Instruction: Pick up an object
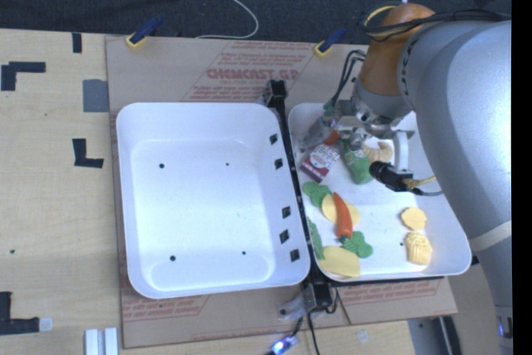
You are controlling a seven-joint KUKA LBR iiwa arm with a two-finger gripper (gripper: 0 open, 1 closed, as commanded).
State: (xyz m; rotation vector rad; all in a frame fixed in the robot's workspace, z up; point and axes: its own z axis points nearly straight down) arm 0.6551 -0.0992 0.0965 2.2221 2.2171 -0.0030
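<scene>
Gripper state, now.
Gripper: low in the right bin, over the toy pile; open or closed cannot be told, and no grasp is visible.

A single fixed camera looked down at a slant from above the bench (50,179), far enough back to take in both white bins: the left bin (133,129) near centre, the right bin (453,258) beyond it, where the grey arm (465,112) reached in, large in frame.
</scene>
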